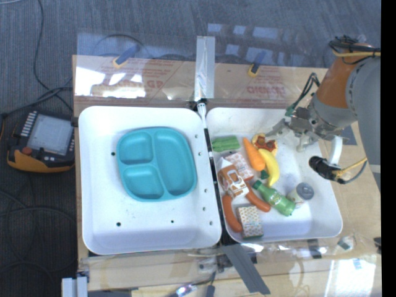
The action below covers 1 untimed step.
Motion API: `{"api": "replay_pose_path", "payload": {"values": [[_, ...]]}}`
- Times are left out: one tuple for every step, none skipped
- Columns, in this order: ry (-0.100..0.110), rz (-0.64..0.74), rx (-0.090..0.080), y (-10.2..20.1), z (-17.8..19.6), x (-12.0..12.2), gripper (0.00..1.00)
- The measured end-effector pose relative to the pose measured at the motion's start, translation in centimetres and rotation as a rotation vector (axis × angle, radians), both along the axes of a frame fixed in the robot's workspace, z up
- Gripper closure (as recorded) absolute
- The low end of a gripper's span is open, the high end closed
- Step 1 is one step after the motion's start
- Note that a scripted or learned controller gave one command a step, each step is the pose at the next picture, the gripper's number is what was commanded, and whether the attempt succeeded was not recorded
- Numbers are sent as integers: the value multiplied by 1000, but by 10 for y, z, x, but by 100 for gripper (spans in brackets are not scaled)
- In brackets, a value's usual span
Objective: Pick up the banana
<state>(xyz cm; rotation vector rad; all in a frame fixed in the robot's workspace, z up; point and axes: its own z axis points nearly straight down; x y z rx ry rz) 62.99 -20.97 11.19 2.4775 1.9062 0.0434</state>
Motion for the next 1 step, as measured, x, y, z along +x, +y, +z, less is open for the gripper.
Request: {"api": "replay_pose_path", "payload": {"values": [[47, -277, -12, 41, -22, 34, 0]]}}
